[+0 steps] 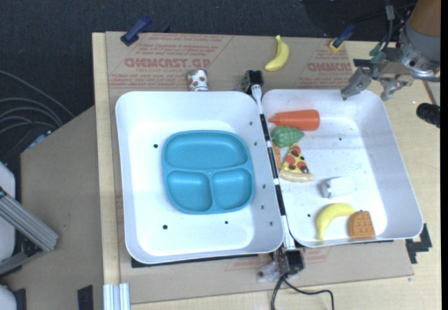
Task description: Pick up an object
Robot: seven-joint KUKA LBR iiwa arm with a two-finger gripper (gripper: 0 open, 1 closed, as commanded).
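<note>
My gripper hangs over the far rim of the right bin, open, with nothing between its fingers. Inside that bin lie an orange carrot, a green leafy piece, a pizza slice, a small white-grey block, a yellow banana and a brown waffle-like cracker. The carrot is the closest of them, to the gripper's left and nearer the camera. The arm comes in from the upper right.
The left bin holds a blue divided plate. On the cardboard behind the bins lie a second banana, a small patterned can and blue clips. A black clamp sits where the bins meet.
</note>
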